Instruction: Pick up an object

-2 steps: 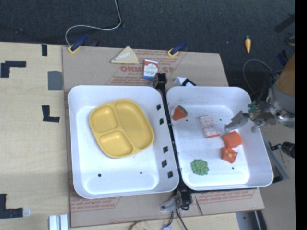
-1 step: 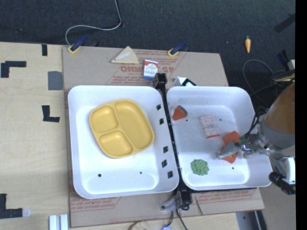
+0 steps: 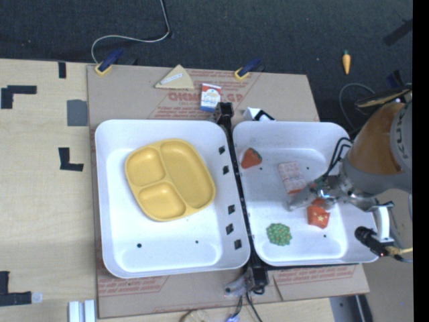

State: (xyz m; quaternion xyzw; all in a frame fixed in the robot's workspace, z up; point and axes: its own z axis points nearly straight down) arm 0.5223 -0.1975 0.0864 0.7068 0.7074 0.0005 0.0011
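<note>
Reach stage: gripper low in the right bin, nothing lifted.
Finger state impossible to tell; red block just beside it, near the bin's right edge. Next: centring over the block, closing, lifting.

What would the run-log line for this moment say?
gripper: low in right bin, beside red block | grasp: unclear | yellow tray: left bin
</note>
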